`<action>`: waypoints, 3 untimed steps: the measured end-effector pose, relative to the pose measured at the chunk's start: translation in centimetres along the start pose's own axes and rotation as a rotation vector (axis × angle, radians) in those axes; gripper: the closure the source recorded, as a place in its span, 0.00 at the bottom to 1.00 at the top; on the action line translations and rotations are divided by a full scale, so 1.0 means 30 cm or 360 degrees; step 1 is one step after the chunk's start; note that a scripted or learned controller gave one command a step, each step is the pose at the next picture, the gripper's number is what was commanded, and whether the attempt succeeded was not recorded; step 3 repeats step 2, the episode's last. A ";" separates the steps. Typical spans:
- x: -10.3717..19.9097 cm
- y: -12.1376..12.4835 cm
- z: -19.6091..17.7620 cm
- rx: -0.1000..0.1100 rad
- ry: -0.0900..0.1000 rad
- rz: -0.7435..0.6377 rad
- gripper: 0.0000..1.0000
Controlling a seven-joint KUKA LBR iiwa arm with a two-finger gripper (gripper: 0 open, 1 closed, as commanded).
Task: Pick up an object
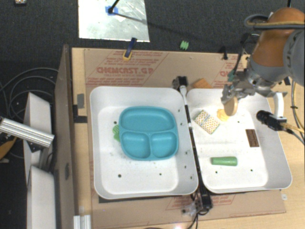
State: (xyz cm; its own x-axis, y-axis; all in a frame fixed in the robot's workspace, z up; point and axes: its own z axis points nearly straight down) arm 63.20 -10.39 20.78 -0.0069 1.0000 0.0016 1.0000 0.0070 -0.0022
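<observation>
The hand [230, 106] was parked over a small yellow piece [222, 114] in the right bin [267, 175]. Its grip state couldn't be made out. That piece could easily be nudged aside, being so small.

Robotics lab, white bins [143, 95] on cardboard-topped bench [143, 63], loose cables [19, 87], dark carpet [38, 27]
</observation>
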 end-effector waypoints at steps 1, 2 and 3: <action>-0.062 -0.009 -0.175 -0.0013 -0.0005 0.0010 1.00; 0.085 -0.016 -0.041 -0.0002 0.0000 -0.0001 1.00; 0.085 -0.016 -0.041 -0.0002 0.0000 -0.0001 1.00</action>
